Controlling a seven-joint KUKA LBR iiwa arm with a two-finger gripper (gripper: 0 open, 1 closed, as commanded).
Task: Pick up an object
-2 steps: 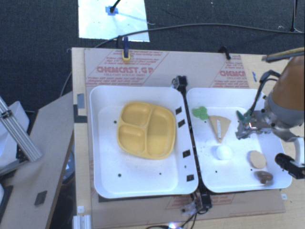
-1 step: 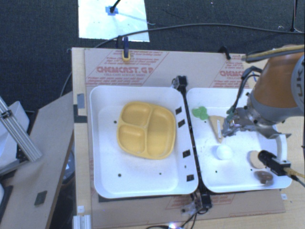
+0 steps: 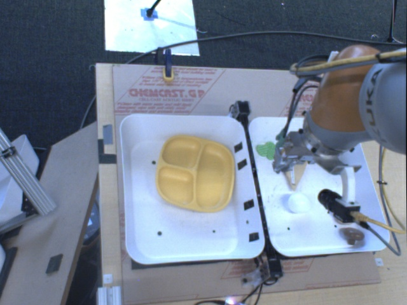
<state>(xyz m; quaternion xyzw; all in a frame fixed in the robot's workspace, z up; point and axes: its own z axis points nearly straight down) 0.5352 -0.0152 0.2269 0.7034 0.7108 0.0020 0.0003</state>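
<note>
Four small things lie loose in the right bin (image 3: 315,237), presumably scattered so that a programmed grab from above can take any of them. They are a green scrap (image 3: 267,149) near the dividing wall, a tan wedge (image 3: 294,179) towards the middle, a white ball (image 3: 297,202) just below the wedge, and a brown lump (image 3: 351,236) by the near right corner. The left bin (image 3: 140,234) holds only a yellow divided plate (image 3: 196,172), lying flat. It is broad and low, and looks a poor candidate for a two-finger pinch.

The arm (image 3: 346,107) reaches in from the right and bends down over the right bin, so the jaws hang low over its upper middle. That pose suggests a straight vertical approach to something small.

The wedge is the likeliest target. It pokes out directly under the jaws, with its narrow end pointing towards the ball. Whether it is touched or merely beneath them is unclear. Whether the jaws are open or closed I cannot tell, because the wrist hides them.

The scrap sits just left of the jaws. The ball is near and clear of them, and the lump is well apart. Nothing looks lifted yet.
</note>
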